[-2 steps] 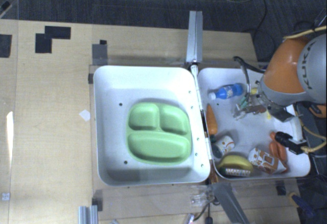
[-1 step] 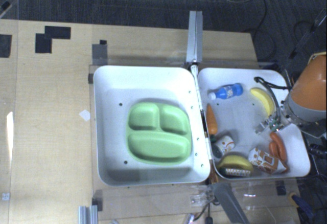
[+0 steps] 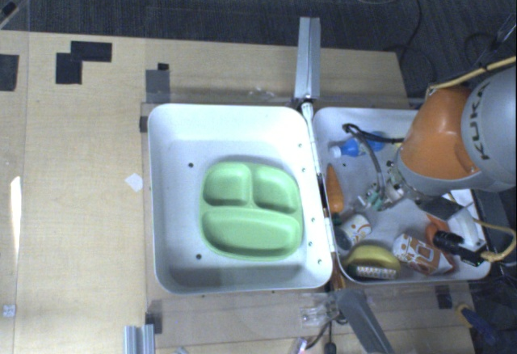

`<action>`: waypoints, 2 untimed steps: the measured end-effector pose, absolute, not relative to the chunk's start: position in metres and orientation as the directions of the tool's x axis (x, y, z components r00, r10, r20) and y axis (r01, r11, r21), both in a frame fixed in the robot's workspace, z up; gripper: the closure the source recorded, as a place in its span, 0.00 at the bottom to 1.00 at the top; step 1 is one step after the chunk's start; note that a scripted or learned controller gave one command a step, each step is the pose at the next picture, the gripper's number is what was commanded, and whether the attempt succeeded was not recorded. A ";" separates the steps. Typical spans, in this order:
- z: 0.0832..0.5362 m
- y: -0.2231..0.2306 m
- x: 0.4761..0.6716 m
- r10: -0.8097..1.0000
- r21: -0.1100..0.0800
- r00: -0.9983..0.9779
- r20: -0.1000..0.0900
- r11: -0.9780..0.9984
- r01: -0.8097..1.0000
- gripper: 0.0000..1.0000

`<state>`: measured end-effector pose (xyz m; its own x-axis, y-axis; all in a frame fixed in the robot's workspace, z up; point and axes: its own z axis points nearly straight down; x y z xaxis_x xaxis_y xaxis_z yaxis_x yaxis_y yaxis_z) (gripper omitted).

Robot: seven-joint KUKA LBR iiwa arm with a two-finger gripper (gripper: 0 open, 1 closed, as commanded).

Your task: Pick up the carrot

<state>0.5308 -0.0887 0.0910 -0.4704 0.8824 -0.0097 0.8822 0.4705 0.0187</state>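
Note:
The carrot (image 3: 333,190) is a small orange piece lying along the left wall of the right bin (image 3: 367,118), pointing front to back. My gripper (image 3: 377,194) hangs low in the middle of that bin, a short way to the right of the carrot. Cables and the wrist crowd around it. Nothing shows between the gripper and the carrot, and the two are apart.
The left bin (image 3: 170,183) holds a green divided plate (image 3: 250,210). In the right bin lie a blue object (image 3: 349,149) at the back, a white round toy (image 3: 355,226), a yellow-green item (image 3: 371,258) and a brown-and-white packet (image 3: 420,254) at the front.

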 end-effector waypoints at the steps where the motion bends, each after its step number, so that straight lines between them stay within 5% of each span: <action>1: 0.090 -0.092 0.587 0.983 0.013 -0.182 -0.003 0.182 0.983 1.00; 2: 0.090 -0.164 0.564 1.000 0.013 -0.019 -0.004 0.019 1.000 1.00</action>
